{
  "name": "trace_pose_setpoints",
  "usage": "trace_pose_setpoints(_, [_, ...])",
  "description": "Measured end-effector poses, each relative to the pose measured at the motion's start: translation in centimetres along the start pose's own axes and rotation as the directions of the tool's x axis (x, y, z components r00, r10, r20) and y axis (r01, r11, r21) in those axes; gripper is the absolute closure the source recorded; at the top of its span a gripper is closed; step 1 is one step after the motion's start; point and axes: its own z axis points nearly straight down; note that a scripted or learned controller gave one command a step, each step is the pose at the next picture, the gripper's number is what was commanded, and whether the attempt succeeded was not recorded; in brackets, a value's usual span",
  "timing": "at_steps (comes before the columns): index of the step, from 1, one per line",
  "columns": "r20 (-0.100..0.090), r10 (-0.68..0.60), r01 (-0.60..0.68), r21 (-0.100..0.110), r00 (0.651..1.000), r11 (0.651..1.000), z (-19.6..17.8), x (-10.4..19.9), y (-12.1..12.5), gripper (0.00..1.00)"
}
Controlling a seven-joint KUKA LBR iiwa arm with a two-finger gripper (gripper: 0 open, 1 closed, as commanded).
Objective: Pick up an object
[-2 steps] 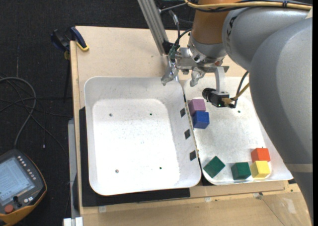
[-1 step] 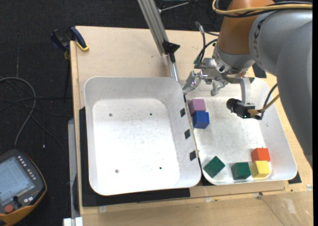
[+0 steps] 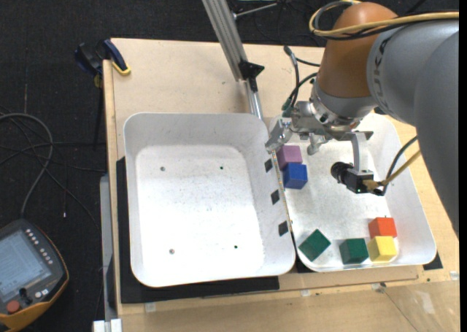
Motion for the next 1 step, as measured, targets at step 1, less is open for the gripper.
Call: trace_pose_setpoints(1, [-0.001, -0.008, 0.008, -0.008, 1.000, 1.000, -4.22, 3.25, 0.36, 0.00])
